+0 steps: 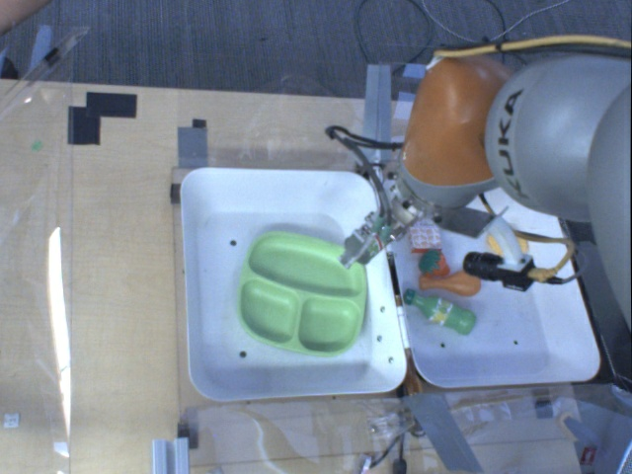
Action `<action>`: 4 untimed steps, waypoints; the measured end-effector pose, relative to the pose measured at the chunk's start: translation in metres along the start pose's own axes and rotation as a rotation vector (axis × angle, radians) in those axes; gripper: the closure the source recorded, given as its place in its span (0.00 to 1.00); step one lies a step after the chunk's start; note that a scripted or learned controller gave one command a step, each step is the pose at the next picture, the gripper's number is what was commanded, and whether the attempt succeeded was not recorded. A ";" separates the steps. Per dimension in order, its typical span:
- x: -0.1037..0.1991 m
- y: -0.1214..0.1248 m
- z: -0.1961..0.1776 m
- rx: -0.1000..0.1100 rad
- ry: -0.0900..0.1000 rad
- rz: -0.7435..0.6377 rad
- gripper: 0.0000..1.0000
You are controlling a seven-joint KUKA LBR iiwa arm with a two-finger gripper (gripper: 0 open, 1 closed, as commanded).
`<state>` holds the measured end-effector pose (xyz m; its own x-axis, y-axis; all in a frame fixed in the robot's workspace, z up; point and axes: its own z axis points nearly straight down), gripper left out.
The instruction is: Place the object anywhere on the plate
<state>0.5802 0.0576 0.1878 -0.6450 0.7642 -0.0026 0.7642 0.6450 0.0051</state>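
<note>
A light green plate with three compartments lies in the left white bin. My gripper hangs over the plate's upper right rim, close to the wall between the two bins. It is small and partly blurred, and I see no object clearly held in it. In the right bin lie a green bottle, an orange carrot-like piece and a small red and green piece.
A white and red packet lies near the right bin's back left corner, under the wrist. A yellow and white item sits further right. The arm's orange band and grey body cover the right bin's back part.
</note>
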 end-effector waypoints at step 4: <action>0.000 0.000 0.000 0.000 0.000 0.000 0.00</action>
<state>0.5802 0.0576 0.1878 -0.6450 0.7642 -0.0026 0.7642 0.6450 0.0051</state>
